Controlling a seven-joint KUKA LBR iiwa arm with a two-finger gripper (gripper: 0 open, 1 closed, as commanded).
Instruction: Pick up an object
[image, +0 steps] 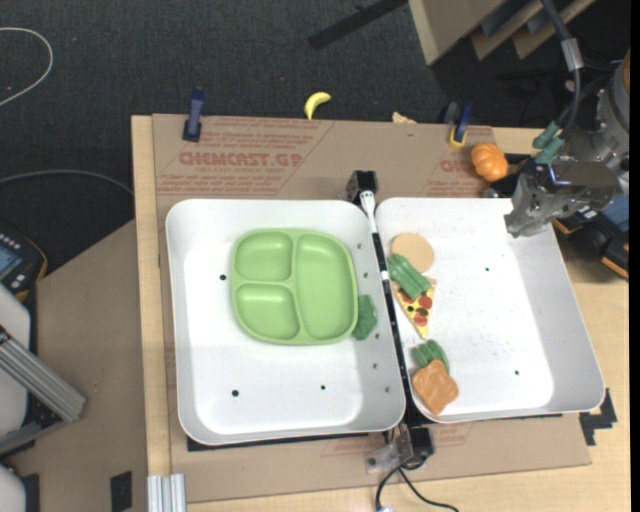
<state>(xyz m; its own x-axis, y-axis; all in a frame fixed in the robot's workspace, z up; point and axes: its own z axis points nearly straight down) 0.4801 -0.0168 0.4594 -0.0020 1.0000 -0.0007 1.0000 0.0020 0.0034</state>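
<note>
My gripper (524, 216) hangs over the far right corner of the right bin (520, 330), well apart from the objects. Along that bin's left side lie a tan round cookie (414, 250), a green bean-like piece (407, 274), a pizza slice (417, 308) and an orange carrot with a green top (433, 380). In the left bin (200, 370) sits a green divided plate (295, 286), with a small dark green item (365, 317) at its right edge.
A small orange pumpkin-like toy (488, 160) and a yellow banana (316, 102) lie on the cardboard behind the bins. Blue clamps (193, 114) (460, 124) hold the cardboard's back edge. A black divider (378, 270) runs between the bins.
</note>
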